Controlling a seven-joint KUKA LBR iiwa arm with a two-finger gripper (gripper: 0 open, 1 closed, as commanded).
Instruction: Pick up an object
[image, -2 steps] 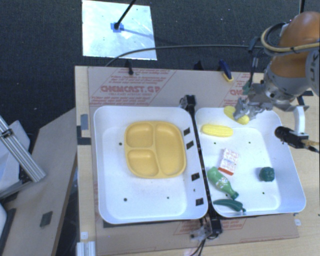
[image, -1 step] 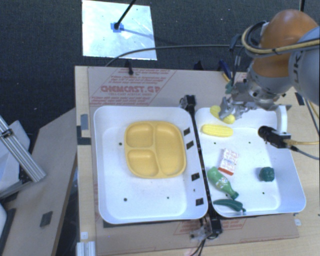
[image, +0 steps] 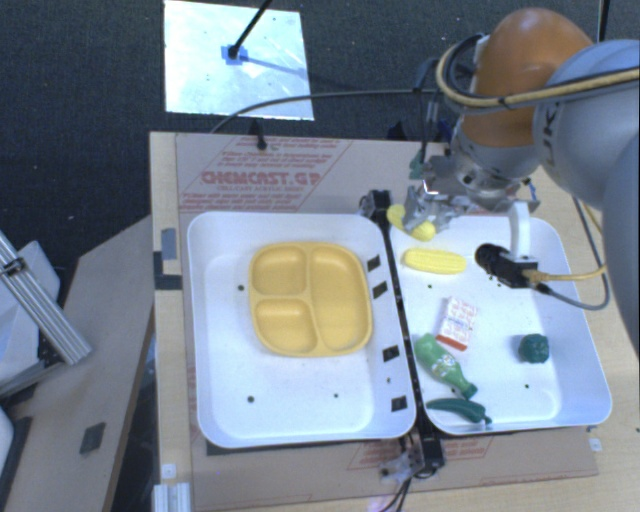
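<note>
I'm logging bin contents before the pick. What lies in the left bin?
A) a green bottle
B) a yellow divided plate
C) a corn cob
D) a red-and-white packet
B: the yellow divided plate lies alone in the left bin; the others are in the right one.

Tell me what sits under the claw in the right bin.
Under the claw a small yellow object lies near the right bin's far left corner, partly showing. The claw covers its upper part, so its full shape and any contact cannot be made out.

Worktop (image: 130, 300) has a brown Chemcast board (image: 270, 170) on it, two white bins (image: 215, 400) sitting side by side on that.
</note>
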